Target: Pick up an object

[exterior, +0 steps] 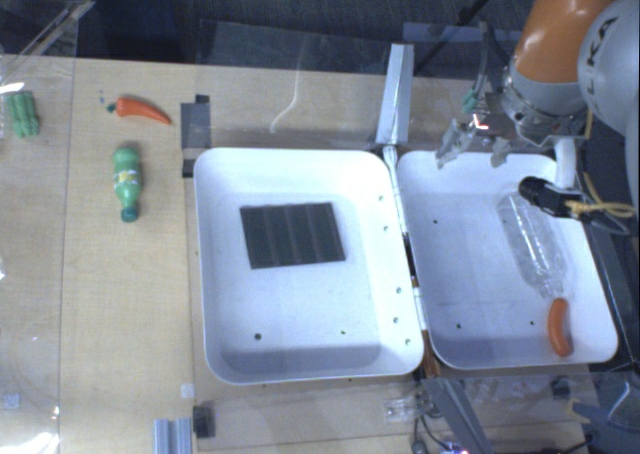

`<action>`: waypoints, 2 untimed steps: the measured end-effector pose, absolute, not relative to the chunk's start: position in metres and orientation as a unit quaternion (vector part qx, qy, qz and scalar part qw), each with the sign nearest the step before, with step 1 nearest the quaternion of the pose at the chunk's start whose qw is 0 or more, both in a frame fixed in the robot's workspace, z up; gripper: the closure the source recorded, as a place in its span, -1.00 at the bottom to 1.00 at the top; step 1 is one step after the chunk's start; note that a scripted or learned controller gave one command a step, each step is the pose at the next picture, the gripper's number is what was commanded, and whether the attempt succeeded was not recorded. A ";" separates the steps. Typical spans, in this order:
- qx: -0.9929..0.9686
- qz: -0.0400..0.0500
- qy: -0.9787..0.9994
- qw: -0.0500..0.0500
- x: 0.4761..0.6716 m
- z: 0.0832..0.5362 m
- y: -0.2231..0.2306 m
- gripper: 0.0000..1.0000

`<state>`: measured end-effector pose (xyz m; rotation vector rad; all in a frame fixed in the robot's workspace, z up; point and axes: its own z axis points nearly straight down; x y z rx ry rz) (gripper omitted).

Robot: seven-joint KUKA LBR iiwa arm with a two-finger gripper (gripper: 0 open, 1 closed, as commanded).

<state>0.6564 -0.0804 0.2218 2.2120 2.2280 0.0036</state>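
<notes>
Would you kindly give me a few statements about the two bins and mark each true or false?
1. A dark ribbed mat lies in the left bin. True.
2. The clear plastic bottle lies in the left bin. False: it lies in the right bin.
3. An orange sausage-shaped item lies near the right bin's front right corner. True.
4. The claw grips the bottle. False: it hangs at the right bin's back edge, apart from it.
5. The green bottle lies on the bench outside the bins. True.
</notes>
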 end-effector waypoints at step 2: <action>0.643 0.002 0.766 0.004 0.670 0.187 -0.135 -1.00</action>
